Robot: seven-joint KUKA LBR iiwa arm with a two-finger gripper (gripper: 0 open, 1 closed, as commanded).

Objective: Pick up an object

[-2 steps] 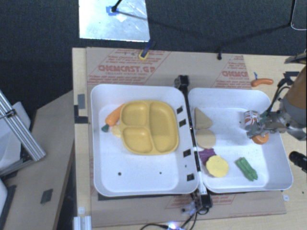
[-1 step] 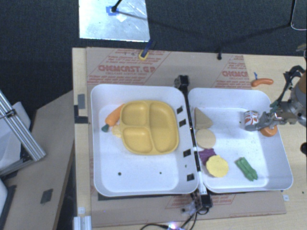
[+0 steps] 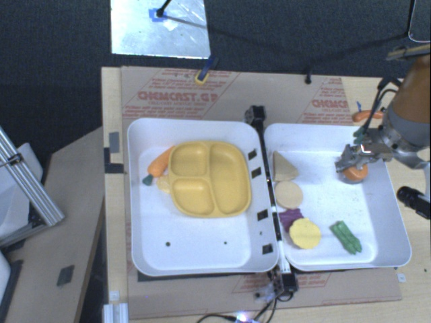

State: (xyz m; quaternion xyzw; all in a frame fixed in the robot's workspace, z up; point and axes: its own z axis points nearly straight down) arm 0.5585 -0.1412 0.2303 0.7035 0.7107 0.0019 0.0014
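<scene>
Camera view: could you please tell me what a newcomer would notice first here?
The yellow divided tray dominates the left bin, with a carrot at its left edge. In the right bin, the gripper sits over an orange object near the far right wall.

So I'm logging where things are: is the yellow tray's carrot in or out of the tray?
Out. The carrot lies beside the yellow tray, on the bin floor.

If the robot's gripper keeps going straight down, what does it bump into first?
Probably the small round orange object right beneath the gripper, in the right white bin. Depth is hard to judge from above.
</scene>
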